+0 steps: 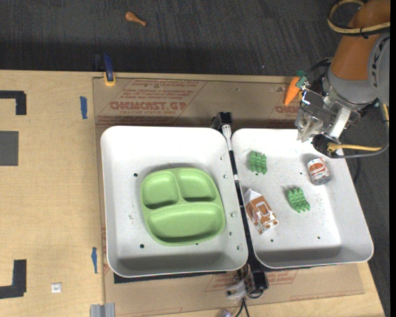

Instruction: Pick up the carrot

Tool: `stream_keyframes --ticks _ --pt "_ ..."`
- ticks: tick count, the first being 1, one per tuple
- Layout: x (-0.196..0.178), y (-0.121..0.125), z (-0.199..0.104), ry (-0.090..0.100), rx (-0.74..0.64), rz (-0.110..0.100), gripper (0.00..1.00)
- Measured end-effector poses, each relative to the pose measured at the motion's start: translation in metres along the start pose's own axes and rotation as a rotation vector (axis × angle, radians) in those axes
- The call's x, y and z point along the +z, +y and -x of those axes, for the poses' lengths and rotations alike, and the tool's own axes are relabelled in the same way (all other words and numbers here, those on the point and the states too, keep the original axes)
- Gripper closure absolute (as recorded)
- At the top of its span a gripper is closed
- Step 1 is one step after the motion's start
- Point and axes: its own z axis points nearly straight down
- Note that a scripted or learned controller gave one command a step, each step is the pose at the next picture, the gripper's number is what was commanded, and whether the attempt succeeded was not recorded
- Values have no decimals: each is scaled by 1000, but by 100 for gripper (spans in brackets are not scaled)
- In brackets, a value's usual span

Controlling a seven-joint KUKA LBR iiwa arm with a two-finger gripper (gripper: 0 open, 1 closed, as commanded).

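Note:
The carrot is small and orange with a green top. It shows just past the far edge of the right bin, over the cardboard, right against the left side of my gripper. The gripper hangs above the right bin's far right corner. From this angle I cannot make out whether the carrot is in its grasp or only beside it.
The right bin holds two green knobbly pieces, a small red and white can and a wrapped packet. A green divided plate lies in the left bin. An orange scrap lies on the dark floor beyond.

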Motion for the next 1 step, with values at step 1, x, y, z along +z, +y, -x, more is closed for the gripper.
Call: stream_keyframes --ticks 1 --pt "-10 0 0 -1 -2 2 100"
